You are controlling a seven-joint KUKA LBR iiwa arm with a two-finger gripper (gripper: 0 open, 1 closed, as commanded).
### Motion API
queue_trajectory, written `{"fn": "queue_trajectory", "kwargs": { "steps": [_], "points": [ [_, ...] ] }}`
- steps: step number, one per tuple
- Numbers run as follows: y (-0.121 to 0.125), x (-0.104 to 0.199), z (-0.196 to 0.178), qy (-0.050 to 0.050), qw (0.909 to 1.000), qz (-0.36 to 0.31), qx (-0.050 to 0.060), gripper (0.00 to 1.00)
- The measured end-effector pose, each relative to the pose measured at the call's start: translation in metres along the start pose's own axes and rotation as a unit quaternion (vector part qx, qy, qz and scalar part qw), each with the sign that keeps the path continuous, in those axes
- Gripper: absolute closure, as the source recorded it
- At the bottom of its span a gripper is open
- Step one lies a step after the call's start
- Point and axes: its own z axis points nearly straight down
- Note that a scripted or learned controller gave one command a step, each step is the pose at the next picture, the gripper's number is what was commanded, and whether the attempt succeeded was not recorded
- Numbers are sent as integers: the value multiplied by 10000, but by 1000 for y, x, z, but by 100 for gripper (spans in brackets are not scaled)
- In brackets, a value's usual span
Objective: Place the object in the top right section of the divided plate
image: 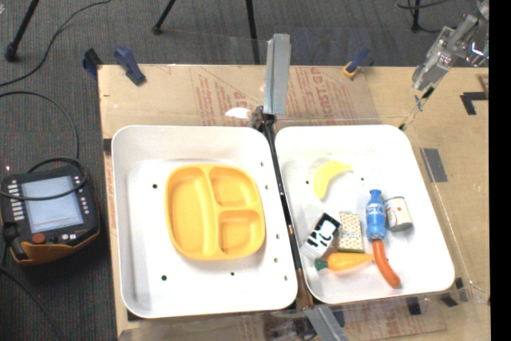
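So, going from left to right, as I watch from far away:

Left bin (132,172): I see a white bin that holds one thing, the yellow plate (215,211).
Yellow plate: it sits near the middle of the left bin, a bit to the right. It has one big part on its left side and two small parts on its right side. Bare white floor runs all around it, most of all on the left and below.
Middle edge: the two bins touch side by side, with a dark gap line between them. A grey post (278,76) stands up at the top of that line.
Right bin (415,251): its top half is mostly bare floor. Its things crowd the lower half.
Banana (329,175): yellow, lying alone near the middle.
Black and white box (322,234): close to the bin's left wall.
Small patterned box (350,231): just beside it.
Carrot (348,262): orange, lying flat below the boxes.
Blue bottle (375,215): touching a small can (398,215).
Orange stick (386,263): below the bottle.
Gripper (427,80): up high past the right bin's top right corner, over the brown bench. I cannot tell how it is set.
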Motion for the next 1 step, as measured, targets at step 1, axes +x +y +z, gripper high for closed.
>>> {"fn": "queue_trajectory", "kwargs": {
  "steps": [1],
  "points": [
    [27,56,2,-2,9968,-794,-2,100]
  ]
}}
